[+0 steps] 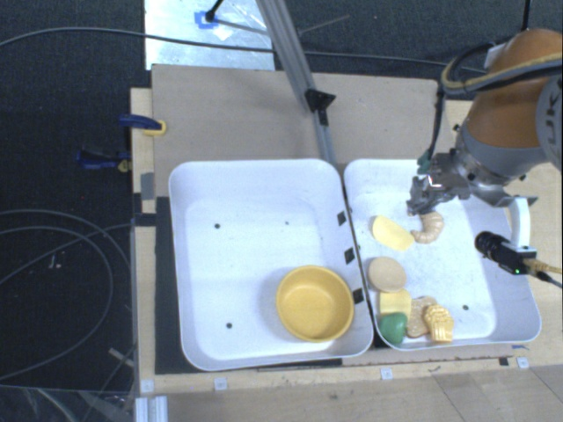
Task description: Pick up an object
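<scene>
My gripper (424, 202) hangs over the right bin (501, 323), at its upper middle, just above a small tan curved piece (430, 228). A pale yellow lemon-like piece (391, 233) lies to the left of that. Lower down sit a round beige piece (386, 273), a yellow block (395, 301), a green piece (392, 326) and a golden ridged piece (437, 322). Nothing shows between the fingers.
The left bin (229, 200) holds a yellow bowl (314, 301) at its lower right. A metal pole (290, 51) slants down to the ridge between the bins. A black camera unit (499, 251) sticks out beside the wrist. Clamps sit at the bench's left edge.
</scene>
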Controlling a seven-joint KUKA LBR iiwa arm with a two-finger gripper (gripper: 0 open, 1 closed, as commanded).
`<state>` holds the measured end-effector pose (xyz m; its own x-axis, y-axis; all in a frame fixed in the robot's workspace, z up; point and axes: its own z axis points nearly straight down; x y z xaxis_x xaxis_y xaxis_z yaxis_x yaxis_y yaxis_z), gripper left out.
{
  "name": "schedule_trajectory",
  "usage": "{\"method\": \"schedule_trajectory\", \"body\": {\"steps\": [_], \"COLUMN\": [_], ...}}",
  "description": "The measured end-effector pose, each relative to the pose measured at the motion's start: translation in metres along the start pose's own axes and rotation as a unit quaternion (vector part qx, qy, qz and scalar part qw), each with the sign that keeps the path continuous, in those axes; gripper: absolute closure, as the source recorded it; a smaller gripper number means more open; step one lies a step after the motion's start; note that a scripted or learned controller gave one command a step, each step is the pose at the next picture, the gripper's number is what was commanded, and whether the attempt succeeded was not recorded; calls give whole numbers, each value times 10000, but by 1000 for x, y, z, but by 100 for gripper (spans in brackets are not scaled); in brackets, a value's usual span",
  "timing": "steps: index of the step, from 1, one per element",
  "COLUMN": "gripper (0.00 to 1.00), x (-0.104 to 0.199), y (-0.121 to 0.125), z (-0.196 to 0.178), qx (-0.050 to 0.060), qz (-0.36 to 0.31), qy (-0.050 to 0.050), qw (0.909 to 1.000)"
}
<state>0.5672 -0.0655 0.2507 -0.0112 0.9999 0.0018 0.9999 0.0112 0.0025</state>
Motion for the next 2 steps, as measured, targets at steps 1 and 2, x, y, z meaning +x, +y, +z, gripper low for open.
{"method": "schedule_trajectory", "body": {"steps": [1, 2], "gripper": [100, 100], "x": [53, 99], "y": [2, -4], "z": [14, 21], "qx": [6, 7], "qz": [3, 6], "qy": [-1, -2], "qw": [10000, 10000]}}
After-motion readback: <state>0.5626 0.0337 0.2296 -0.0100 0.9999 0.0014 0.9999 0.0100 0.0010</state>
